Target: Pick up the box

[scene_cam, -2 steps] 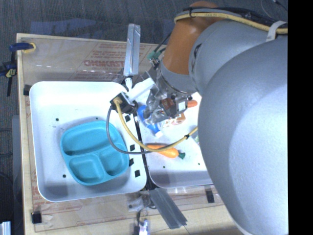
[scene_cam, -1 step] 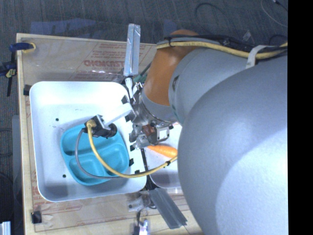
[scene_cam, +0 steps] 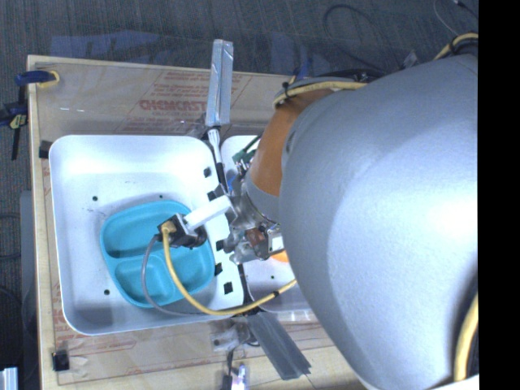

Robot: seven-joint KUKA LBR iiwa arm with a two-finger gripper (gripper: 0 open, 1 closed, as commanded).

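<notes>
The camera view looks down on the desk [scene_cam: 106, 88] with two white bins. The blue box [scene_cam: 134, 242] lies flat in the left bin [scene_cam: 81, 169], low down and toward the wall between the bins. It looks like a shallow plastic box with round corners and a ridge across it that makes two parts. The big grey arm [scene_cam: 382, 218] hides most of the right bin [scene_cam: 234, 147]. The gripper [scene_cam: 246, 242] sits over the wall between the bins, just beside the box's right edge, and I cannot tell if it is spread apart or closed up. It does not look like it has the box. I think the box is light and stiff, but smooth, so it could slip. Its walls look thin, so a good spot to grab may be the rim or the ridge in the middle. Grabbing it flat from the top would likely fail, because it looks too wide.
</notes>
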